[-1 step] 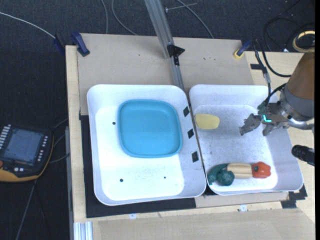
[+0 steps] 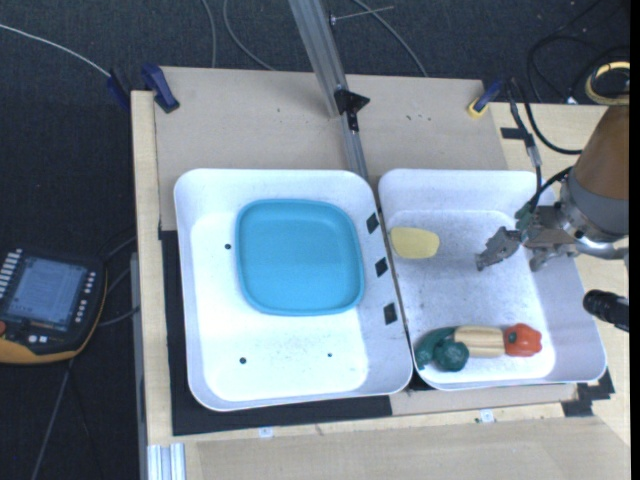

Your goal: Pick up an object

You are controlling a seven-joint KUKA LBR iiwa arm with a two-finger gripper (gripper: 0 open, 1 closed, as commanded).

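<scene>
The gripper (image 2: 497, 252) hangs over the right bin (image 2: 452, 190), at its right side; whether its fingers are apart or together I cannot tell. A yellow, lemon-like object (image 2: 414, 243) lies at the bin's far left, well apart from it. Along the near wall lie a green piece (image 2: 442, 352), a tan roll (image 2: 480, 341) and a red piece (image 2: 523, 340), possibly touching. A blue plate (image 2: 300, 256) sits in the left bin (image 2: 212, 368).

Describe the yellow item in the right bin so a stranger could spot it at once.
Find the right-hand shallow white bin. Against its left wall, in the upper part, lies a small pale yellow rounded lump, alone. The other items, a green blob, tan wooden cylinder and red piece, cluster along the bin's near edge.
</scene>
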